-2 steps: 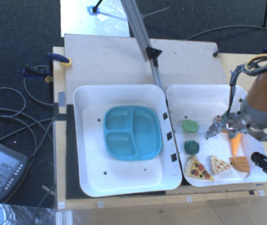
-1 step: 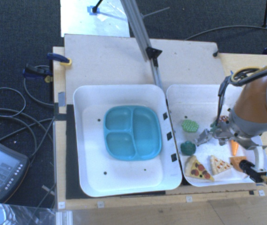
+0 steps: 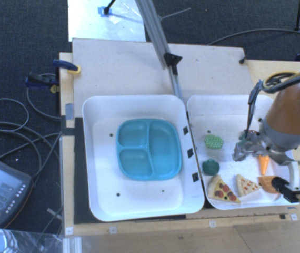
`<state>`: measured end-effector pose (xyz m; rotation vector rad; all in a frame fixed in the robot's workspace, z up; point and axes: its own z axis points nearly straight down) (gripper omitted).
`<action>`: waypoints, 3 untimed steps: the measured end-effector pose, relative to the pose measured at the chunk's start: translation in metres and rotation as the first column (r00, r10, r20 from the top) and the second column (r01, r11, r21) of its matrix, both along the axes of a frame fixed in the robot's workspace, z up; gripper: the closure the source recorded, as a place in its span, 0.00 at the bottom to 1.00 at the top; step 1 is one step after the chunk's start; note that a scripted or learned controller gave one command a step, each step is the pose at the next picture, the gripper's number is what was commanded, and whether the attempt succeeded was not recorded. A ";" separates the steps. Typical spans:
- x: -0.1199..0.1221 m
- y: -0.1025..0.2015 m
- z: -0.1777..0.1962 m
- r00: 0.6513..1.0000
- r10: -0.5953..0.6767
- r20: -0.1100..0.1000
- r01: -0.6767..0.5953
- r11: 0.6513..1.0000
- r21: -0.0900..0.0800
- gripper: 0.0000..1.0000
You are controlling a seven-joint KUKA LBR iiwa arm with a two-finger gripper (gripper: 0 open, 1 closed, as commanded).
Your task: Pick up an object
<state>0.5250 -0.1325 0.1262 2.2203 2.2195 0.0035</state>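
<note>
Grey arm's gripper (image 3: pixel 247 151) hovers low in right white bin (image 3: pixel 229 107), near small orange plastic carrot (image 3: pixel 264 164); grip state unclear, can't tell. Nothing visibly held, carrot lying on bin floor. Pick looks not done; grasp and lift remain.

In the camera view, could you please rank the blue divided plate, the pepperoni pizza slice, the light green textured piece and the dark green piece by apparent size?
1. blue divided plate, by far
2. pepperoni pizza slice
3. light green textured piece and dark green piece: they look too alike to rank
</note>
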 end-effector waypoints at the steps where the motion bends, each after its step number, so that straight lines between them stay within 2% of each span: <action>1: -0.002 -0.006 0.062 1.000 0.004 0.005 -0.004 1.000 -0.002 1.00; 2: -0.002 0.000 0.124 1.000 0.007 0.006 -0.007 1.000 -0.002 1.00; 3: 0.000 0.000 0.163 1.000 0.007 0.003 -0.007 1.000 -0.002 1.00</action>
